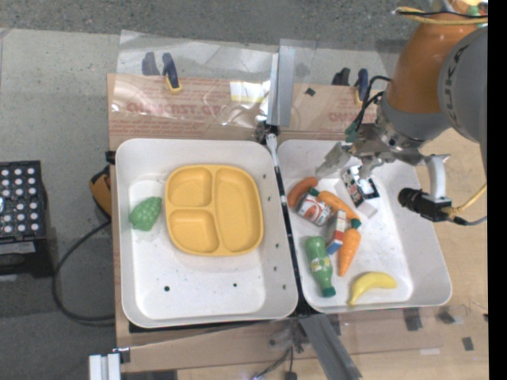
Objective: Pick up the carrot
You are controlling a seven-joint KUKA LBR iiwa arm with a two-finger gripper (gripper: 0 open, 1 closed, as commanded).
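The carrot (348, 250), orange with a green top, lies in the right bin (424, 279), pointing toward the front edge. My gripper (344, 177) hangs over the back half of that bin, up and slightly left of the carrot and apart from it. Its two fingers are spread open with nothing between them. One finger (329, 164) reaches left over the bin floor.
Around the carrot lie a green bottle (320, 266), a banana (371, 285), a red-and-white can (315, 210), a small bottle (338, 230) and two more orange pieces (301, 190) (339, 205). The left bin (150, 291) holds a yellow divided plate (214, 210) and a green item (146, 213).
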